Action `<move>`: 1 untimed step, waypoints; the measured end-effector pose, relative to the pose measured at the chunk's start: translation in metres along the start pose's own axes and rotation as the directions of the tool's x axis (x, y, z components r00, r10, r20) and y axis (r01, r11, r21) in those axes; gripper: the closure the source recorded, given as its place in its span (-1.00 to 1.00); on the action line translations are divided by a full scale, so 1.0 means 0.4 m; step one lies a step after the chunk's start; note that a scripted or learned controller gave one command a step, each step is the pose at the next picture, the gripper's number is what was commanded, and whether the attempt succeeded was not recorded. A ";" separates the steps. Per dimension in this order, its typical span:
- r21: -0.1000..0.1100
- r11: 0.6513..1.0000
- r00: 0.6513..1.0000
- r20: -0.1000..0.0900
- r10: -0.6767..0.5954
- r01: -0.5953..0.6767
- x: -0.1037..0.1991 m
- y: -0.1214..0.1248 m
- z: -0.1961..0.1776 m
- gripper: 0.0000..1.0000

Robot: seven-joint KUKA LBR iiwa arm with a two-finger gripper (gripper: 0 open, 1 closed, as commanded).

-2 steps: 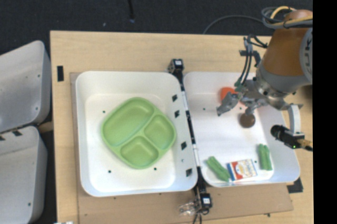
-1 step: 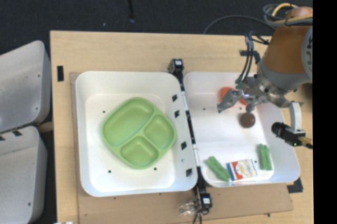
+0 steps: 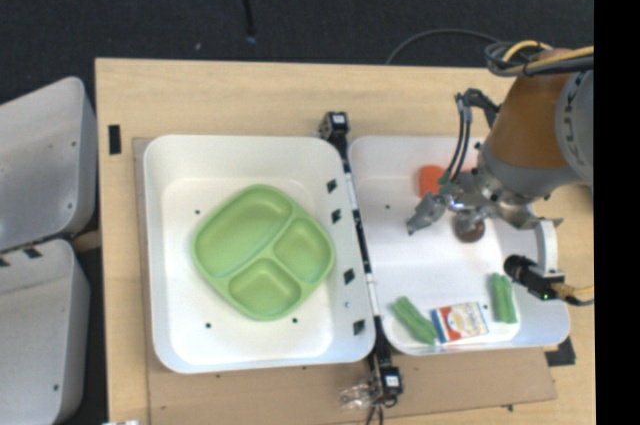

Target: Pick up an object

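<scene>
Nearest the camera, along the front wall of the right bin (image 3: 470,345), lay three pieces: a green block (image 3: 412,320) slanting on a diagonal, a white card with red print (image 3: 460,322) beside it, and a second green block (image 3: 502,298) standing nearly upright in the view. The pincer (image 3: 430,211) hung above mid-bin, and whether it was open or closed could not be told; nothing showed between its tips. The blocks lay toward the camera from it, well apart. Just behind it sat an orange object (image 3: 430,179), much the nearer candidate. In the left bin (image 3: 160,213) rested a green divided plate (image 3: 263,251).
</scene>
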State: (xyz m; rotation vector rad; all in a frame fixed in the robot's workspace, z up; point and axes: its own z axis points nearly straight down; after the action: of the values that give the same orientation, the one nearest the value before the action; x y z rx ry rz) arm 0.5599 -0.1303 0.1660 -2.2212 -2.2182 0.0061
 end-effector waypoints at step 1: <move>0.001 1.000 1.000 0.000 0.001 -0.001 -0.006 -0.011 0.158 -1.00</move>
State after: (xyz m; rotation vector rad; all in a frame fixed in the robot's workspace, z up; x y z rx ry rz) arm 0.5551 -0.1326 0.1028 -2.2211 -2.2170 0.0066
